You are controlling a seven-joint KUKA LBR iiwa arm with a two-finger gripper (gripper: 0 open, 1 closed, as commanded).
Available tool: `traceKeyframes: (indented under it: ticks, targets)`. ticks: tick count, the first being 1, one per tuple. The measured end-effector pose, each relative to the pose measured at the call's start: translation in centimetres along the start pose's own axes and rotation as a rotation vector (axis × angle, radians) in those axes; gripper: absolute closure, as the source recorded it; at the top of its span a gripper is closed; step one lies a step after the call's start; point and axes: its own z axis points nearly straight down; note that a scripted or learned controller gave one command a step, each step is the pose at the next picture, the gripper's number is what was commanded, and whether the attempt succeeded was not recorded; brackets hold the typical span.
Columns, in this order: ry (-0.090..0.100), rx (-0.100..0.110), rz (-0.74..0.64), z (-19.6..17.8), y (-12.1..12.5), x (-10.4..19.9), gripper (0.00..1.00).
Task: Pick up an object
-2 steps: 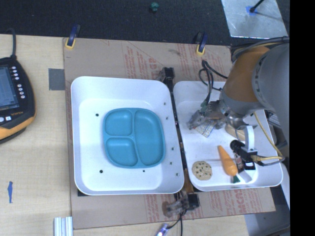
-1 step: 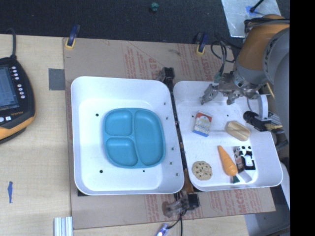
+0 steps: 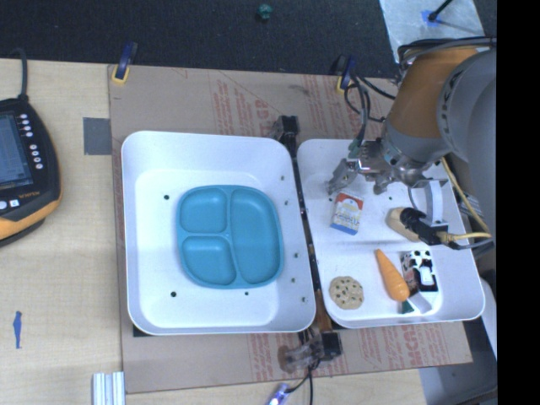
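My gripper (image 3: 358,184) hangs over the back part of the right bin (image 3: 460,310). Its two grey fingers stand apart with nothing between them, so it is open. Just below its fingertips lies a small white carton (image 3: 347,213) with blue and red print. Closer to the front edge of this bin lie a round cookie (image 3: 346,291), an orange carrot (image 3: 391,275) and a black-and-white patterned piece (image 3: 419,271). A small green bit (image 3: 409,308) sits by the carrot's tip.
The left bin (image 3: 143,302) holds a blue divided plate (image 3: 229,234). A black and orange hand-held control unit (image 3: 21,167) lies on the bench at far left. The arm's grey and orange body covers the right bin's back right corner.
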Motion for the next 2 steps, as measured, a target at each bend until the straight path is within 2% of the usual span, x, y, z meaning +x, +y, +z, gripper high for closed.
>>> traceKeyframes:
  ticks: [1,2]
  targets:
    - [-0.001,0.002,0.002,4.06,-0.09,-1.14,0.0]
    - [0.0,0.002,0.001,4.04,-0.55,-0.17,0.0]
